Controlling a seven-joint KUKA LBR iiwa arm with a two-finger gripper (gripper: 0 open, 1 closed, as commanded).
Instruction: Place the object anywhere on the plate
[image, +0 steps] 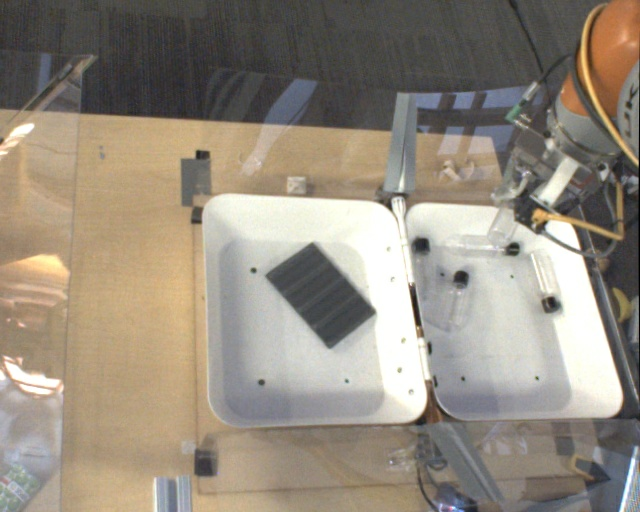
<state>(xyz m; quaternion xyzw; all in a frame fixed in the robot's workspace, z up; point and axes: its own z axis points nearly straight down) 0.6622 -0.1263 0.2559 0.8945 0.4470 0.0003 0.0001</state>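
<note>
Across the bench (110, 300), largest first:

1. Left bin (225, 400): white, shallow, holds the plate.
2. Right bin (590, 400): white, touching the left bin along the middle seam.
3. My arm (605, 60): enters at the far right corner.
4. Plate (320, 295): dark, ribbed, lying flat and skewed, well apart from everything to be carried.
5. My gripper (512, 205): low over the right bin's far edge; wide or narrow, I cannot tell.
6. Clear tube (470, 243): the likely object, lying flat just beside my gripper, not visibly held.
7. Two more capped tubes (455, 305), (543, 272): nearby.

Risks, as I judge: round glassy tubes roll or slip; I may close on nothing, or drop one crossing the seam.
</note>
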